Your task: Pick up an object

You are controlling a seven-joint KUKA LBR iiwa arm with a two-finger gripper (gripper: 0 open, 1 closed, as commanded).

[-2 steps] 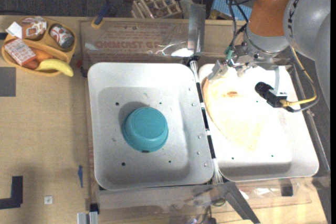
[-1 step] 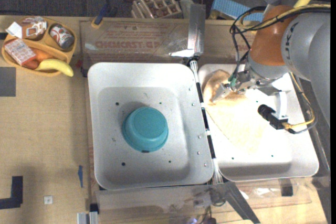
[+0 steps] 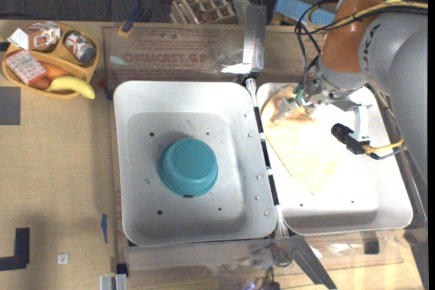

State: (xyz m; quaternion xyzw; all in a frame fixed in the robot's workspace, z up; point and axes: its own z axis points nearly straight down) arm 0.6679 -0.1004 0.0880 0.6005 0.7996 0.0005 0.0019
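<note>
At the bench's far left corner sits a yellow tray (image 3: pixel 27 75) with a banana (image 3: pixel 73 85) on its near rim and small packets inside, well away from my work. Next comes the left bin (image 3: pixel 129 112), and a teal bowl (image 3: pixel 189 166) rests upside down in its middle, apart from every wall. That makes it an easy target, I judge, but I am not over it.

Across the seam, in the right bin (image 3: pixel 380 214), a thin tan sheet, perhaps a cloth or a flatbread, (image 3: pixel 306 149) lies flat from the far left corner toward the middle. My gripper (image 3: pixel 300 100) is down at that sheet's far edge, close to the corner, arm reaching in from the right with its orange band above. I take the sheet to be what I am after. Whether I have any of it, or how wide I stand, I cannot tell; the tip is too small and cluttered with cable.
</note>
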